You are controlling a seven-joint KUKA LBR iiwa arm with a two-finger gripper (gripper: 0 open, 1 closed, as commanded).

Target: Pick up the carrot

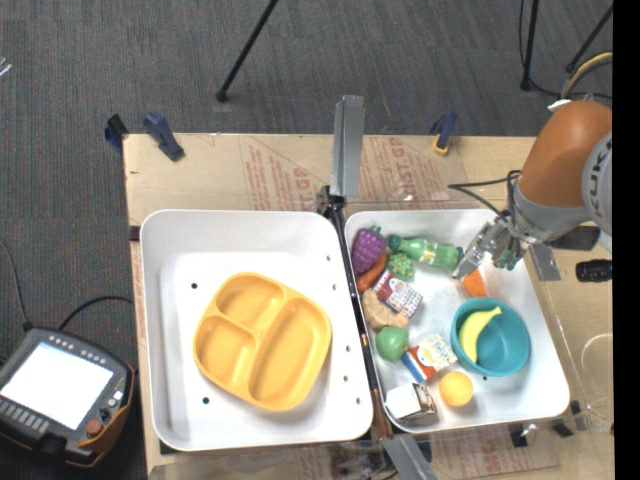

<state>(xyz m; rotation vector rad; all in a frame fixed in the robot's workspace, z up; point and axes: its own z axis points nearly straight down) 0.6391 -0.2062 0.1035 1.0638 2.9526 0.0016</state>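
Note:
An orange piece that I take for the carrot (pixel 474 284) lies in the right bin (pixel 548 368), just above the blue bowl's rim. My gripper (pixel 487 262) hangs right over its upper end, with the fingers spread to either side and nothing between them. The gripper's body hides the carrot's top part. The arm comes in from the right, and its orange band stands over the bin's far right corner.
The right bin is crowded: purple grapes (pixel 367 248), a green bottle (pixel 425 251), a blue bowl (pixel 497 356) holding a banana (pixel 480 324), a green pear (pixel 392 342), a small carton (pixel 432 356), an orange ball (pixel 456 389). The left bin (pixel 170 268) holds a yellow divided plate (pixel 263 340).

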